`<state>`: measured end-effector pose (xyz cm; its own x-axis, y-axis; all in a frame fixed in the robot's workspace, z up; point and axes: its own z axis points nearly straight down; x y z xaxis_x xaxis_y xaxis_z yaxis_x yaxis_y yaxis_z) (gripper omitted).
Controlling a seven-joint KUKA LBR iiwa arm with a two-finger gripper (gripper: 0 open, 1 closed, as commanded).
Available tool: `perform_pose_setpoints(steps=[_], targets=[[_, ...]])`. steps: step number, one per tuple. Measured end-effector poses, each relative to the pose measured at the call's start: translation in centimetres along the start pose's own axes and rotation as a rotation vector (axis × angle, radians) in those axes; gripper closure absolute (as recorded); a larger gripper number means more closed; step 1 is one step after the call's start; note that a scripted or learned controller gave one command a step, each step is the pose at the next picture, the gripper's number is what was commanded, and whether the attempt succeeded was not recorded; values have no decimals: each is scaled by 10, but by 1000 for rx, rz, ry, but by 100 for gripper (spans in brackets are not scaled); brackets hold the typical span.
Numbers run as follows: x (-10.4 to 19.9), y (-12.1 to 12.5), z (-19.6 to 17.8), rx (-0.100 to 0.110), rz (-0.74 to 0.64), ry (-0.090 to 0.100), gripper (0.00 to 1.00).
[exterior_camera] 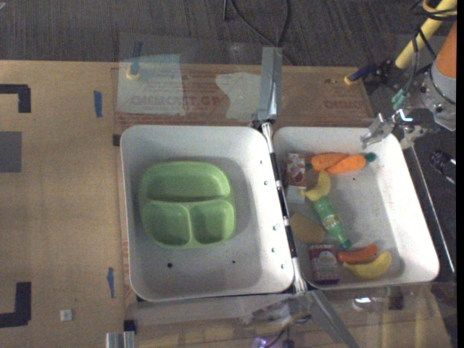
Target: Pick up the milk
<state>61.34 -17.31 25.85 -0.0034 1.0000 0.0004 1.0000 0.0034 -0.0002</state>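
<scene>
One gripper [389, 126] hangs over the right bin's [406, 216] far right corner, fingers apart, gripping nothing. Well apart, what looks like the milk [325, 261], a small red carton, lies at the near edge beside a banana [371, 266].

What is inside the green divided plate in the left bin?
The green plate shows three bare compartments, nothing lying in them. What lies under it on the left bin floor is covered.
</scene>
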Motion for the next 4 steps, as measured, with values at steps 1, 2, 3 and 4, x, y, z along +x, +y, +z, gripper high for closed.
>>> perform_pose_setpoints(steps=[1, 2, 3, 4], targets=[[3, 20, 163, -3, 248, -1, 0], [26, -40, 170, -8, 120, -1, 0], [-10, -61, 171, -8, 783, -1, 0], [-31, -27, 171, 10, 888, 15, 0]])
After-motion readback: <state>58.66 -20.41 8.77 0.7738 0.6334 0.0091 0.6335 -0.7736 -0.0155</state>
